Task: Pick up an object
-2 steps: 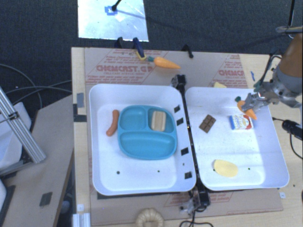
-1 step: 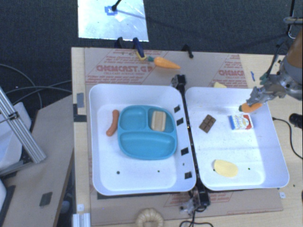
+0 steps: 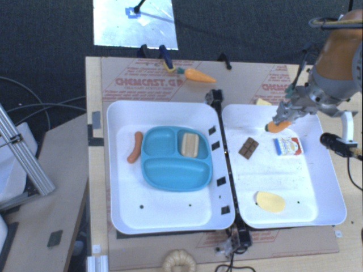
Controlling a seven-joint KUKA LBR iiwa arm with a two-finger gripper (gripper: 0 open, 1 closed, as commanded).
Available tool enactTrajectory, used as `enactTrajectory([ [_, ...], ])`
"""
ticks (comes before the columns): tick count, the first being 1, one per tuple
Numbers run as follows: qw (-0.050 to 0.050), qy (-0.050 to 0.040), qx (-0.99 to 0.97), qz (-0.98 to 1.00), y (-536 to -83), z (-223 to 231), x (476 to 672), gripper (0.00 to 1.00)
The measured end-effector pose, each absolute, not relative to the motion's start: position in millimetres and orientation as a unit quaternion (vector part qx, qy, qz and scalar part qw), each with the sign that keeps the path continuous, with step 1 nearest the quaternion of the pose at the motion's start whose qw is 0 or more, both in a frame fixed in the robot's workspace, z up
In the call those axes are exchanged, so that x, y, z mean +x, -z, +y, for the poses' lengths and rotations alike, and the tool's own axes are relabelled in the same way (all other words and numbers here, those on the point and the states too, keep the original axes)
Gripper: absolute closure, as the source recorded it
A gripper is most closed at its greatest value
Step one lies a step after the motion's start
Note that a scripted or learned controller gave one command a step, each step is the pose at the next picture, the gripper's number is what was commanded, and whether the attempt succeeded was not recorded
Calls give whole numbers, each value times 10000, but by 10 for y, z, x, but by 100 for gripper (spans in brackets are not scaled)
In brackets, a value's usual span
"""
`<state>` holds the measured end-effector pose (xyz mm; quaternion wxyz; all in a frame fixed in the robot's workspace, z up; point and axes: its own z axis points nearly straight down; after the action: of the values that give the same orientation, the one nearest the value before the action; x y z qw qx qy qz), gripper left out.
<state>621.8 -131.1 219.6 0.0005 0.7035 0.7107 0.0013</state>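
My end effector (image 3: pixel 282 120) hangs low over the far part of the right shallow white bin (image 3: pixel 317 214), right at a small orange object (image 3: pixel 278 127); whether that object is gripped I cannot tell. Just beside it lie a white, blue and red packet (image 3: pixel 288 146), a brown chocolate-like bar (image 3: pixel 248 148) and, nearer the camera, a pale yellow oval piece (image 3: pixel 269 202).

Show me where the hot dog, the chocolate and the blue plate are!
hot dog (image 3: pixel 135 147): camera view, middle of the sausage, left bin.
chocolate (image 3: pixel 248 148): camera view, centre of the brown bar, right bin.
blue plate (image 3: pixel 170 173): camera view, bare floor of its large front compartment.
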Motion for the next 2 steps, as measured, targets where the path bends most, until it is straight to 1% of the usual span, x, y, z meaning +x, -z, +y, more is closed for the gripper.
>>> enactTrajectory([
  [1, -2, -13, 7034, 7108, -2136, -713, 6240, 100],
  [2, 3, -15, 7038, 7104, -2224, -265, 6340, 100],
])
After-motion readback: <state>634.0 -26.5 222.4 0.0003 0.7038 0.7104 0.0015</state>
